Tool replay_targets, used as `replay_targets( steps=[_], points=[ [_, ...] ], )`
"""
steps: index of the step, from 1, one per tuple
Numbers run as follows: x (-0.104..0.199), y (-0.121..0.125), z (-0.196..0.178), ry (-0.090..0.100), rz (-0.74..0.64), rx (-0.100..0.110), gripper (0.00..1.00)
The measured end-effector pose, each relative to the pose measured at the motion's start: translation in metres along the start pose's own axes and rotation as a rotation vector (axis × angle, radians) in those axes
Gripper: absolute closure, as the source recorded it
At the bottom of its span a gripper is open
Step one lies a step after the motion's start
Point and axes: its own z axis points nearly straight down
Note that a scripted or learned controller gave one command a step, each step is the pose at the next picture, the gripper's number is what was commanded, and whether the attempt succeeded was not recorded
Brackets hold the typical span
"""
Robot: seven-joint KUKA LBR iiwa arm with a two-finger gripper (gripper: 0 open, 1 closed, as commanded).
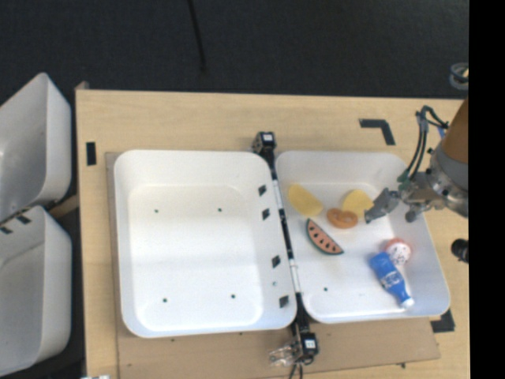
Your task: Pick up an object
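Right bin (316, 306) is crowded mid-frame, open floor along its lower left. Gripper (377, 209) sits just right of the yellow piece (357, 202). Can't tell its opening or any hold.

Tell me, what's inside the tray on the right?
The right tray holds two yellow pieces, an orange piece, a watermelon slice, a blue bottle and a red-and-white ball. The claw covers one corner.
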Motion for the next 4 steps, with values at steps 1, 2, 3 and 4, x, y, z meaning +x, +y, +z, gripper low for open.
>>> replay_targets(
  steps=[1, 2, 3, 4],
  points=[
    [0.08, 0.051, 0.064, 0.004, -0.008, 0.002, 0.0],
    [0.102, 0.074, 0.11, -0.002, -0.004, -0.008, 0.0],
    [0.081, 0.021, 0.111, -0.001, 0.004, 0.004, 0.0],
    [0.081, 0.024, 0.1, 0.0, 0.005, -0.003, 1.0]
  ],
)
